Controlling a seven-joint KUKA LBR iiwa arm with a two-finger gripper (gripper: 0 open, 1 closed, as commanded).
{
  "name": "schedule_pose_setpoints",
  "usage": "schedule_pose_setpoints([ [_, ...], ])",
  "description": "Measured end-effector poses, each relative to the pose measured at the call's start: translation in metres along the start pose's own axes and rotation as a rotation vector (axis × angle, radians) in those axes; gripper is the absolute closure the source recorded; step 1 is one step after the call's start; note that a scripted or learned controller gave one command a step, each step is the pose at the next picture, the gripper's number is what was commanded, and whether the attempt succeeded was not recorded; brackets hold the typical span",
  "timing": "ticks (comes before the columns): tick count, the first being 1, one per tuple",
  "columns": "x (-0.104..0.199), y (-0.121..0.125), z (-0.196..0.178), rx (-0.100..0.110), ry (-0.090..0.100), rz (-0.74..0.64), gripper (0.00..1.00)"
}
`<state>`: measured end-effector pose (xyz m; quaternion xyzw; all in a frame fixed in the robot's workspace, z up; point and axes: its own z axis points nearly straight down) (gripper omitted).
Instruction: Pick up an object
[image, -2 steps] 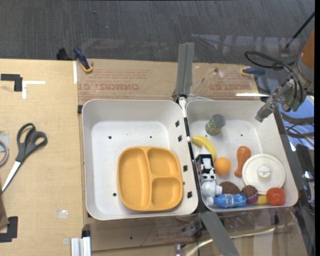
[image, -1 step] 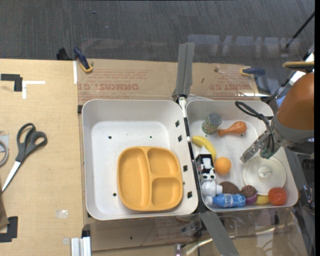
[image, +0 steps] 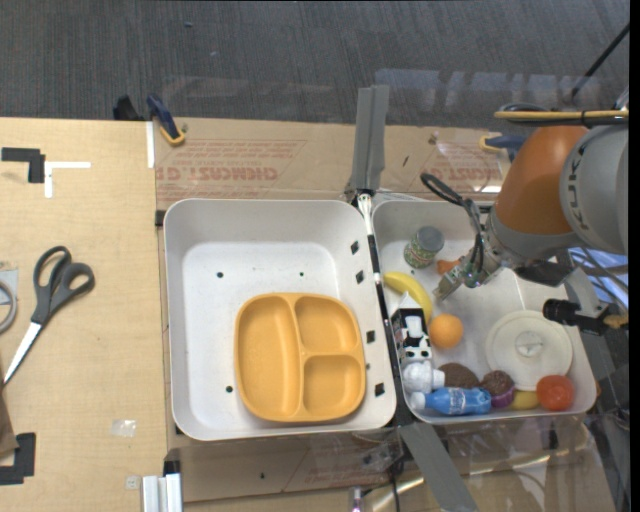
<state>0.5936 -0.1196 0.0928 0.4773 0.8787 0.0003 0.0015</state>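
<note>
The right bin (image: 470, 212) holds several small objects: a yellow banana (image: 410, 289), an orange ball (image: 447, 330), a grey can (image: 428, 242), a white round lid (image: 528, 345), a red tomato (image: 555, 392), a blue bottle (image: 456, 402), two brown pieces (image: 460, 375) and a black-and-white toy (image: 410, 336). My gripper (image: 458, 276) hangs low over the back middle of this bin. It sits just right of the banana's upper end and below the can, next to a small orange item (image: 446, 266). Nothing can be seen held in it.
The left bin (image: 200, 300) contains a yellow divided plate (image: 300, 357). Scissors (image: 48, 290) lie on the bench at far left. A grey post (image: 370, 140) stands behind the wall between the bins. The arm's orange band (image: 535, 180) looms over the right bin's back right.
</note>
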Motion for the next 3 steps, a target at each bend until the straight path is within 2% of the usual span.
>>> schedule_pose_setpoints([
  [1, 0.017, 0.026, -0.155, 0.002, 0.0, 0.089, 1.0],
  [2, 0.017, 0.026, -0.155, 0.003, 0.0, 0.09, 0.0],
  [3, -0.042, -0.005, -0.004, 0.003, 0.0, 0.288, 0.0],
])
